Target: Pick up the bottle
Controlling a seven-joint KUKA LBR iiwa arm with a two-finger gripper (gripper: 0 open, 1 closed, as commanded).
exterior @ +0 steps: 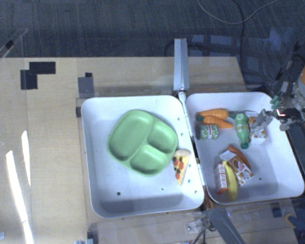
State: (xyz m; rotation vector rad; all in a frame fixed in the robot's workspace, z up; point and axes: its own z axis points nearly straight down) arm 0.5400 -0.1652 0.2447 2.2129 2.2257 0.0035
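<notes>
**Bottle not yet grasped; arm at the right bin's far-right rim**

Start at the near edge. In the right bin (295, 185) you have a banana (231, 180) lying against a small carton (241, 171), both near the front wall. In the left bin (92, 148) a pizza slice (181, 166) rests by the dividing wall, just beside the green plate (142, 140).

Further back in the right bin lies the bottle (241, 130), green, neck towards the far wall. A can (209, 132) is just to its left, two carrots (214, 117) behind that, and a small packet (258, 133) just to its right.

The gripper (269, 114) sits at the far-right rim, beside the packet and apart from the bottle. Nothing is seen between the jaws; whether they stand wide or narrow you cannot tell.

Judgement: the approach step is in hand. The next move calls for shifting left over the bottle and descending squarely across its body, clear of the packet and can.
</notes>
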